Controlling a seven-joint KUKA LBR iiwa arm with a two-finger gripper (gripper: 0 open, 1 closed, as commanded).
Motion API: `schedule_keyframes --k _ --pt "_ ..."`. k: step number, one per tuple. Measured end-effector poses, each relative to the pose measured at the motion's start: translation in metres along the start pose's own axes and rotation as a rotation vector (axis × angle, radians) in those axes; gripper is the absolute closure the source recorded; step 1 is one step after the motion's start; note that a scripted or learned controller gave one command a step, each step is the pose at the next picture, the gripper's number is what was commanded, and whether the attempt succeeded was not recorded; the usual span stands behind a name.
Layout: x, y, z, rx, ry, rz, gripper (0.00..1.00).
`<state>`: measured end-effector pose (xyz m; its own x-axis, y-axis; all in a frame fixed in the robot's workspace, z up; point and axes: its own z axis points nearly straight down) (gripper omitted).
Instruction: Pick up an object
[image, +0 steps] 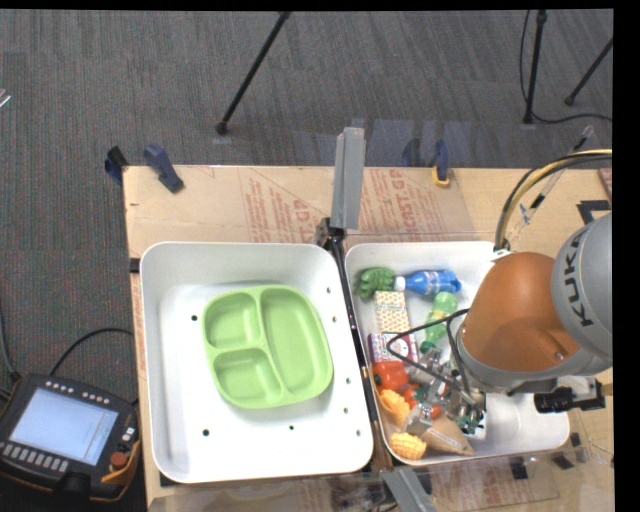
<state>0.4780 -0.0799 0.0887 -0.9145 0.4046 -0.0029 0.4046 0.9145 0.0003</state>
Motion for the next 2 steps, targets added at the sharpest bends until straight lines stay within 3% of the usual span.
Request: schedule_keyframes --k 2 --pt "-0.0009 -0.0039 0.0008 -0.001 0.002 -0.022 0.0"
